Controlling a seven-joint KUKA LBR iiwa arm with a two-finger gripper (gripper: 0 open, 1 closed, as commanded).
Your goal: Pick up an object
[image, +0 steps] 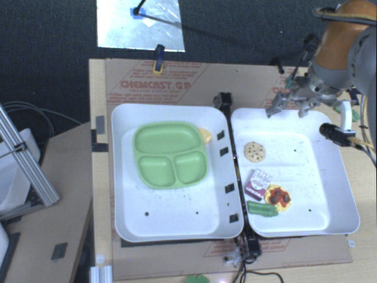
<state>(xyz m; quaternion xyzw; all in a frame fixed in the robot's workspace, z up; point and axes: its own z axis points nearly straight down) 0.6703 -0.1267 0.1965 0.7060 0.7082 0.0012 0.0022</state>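
In the right bin (330, 181) lie a round cookie (254, 151), a purple and white packet (258, 184), a yellow and red pizza slice (278, 197) and a green pod (262, 209). My gripper (290, 107) hangs over the bin's far rim, above and to the right of the cookie. Its two fingers stand apart, with nothing between them. The grey arm with its orange band (344, 37) comes in from the upper right.
The left bin (126, 217) holds a green divided tray (171, 154), with a small yellow piece (205, 135) at its right edge. A shiny metal sheet (140, 16) lies beyond the bench. A black clamp strip (232, 170) joins the two bins.
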